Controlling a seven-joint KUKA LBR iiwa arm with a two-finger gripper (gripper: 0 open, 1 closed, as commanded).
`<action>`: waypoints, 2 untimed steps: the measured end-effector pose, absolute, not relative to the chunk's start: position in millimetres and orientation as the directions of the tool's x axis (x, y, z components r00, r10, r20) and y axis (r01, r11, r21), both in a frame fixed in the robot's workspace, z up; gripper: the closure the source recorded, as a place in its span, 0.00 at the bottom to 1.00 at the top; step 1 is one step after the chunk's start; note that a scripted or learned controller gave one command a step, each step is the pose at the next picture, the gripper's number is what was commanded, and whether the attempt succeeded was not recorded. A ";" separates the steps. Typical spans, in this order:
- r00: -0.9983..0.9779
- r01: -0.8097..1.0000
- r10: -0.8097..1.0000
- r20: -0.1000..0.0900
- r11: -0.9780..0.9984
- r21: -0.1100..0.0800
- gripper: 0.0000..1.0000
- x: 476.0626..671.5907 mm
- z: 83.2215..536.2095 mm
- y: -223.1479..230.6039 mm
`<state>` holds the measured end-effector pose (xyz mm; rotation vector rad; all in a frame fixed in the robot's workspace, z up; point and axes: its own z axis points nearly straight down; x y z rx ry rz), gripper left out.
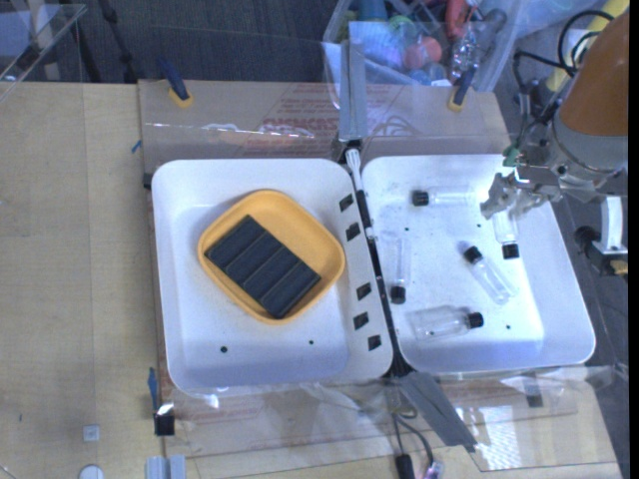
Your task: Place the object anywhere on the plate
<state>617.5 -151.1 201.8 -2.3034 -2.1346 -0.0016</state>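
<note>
Yellow, square plate [272, 255] with a ribbed dark insert lies in the left bin [180, 347]. Right of the plate, clear plastic vials [444, 320] lie scattered; the hand [502, 204] hovers over them, grip unclear.

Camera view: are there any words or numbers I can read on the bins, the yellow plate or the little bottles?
None can be read.
Red print on the clear plastic sheet behind the white bins: too blurred.
Yellow square plate and small clear black-capped bottles: no text visible.
</note>
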 end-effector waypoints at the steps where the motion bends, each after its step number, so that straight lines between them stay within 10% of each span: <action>1: -0.117 0.993 0.993 0.002 0.117 -0.003 1.00 628.8 178.6 -138.8; 2: -0.343 0.939 0.939 0.001 0.343 0.000 1.00 629.5 184.9 -119.9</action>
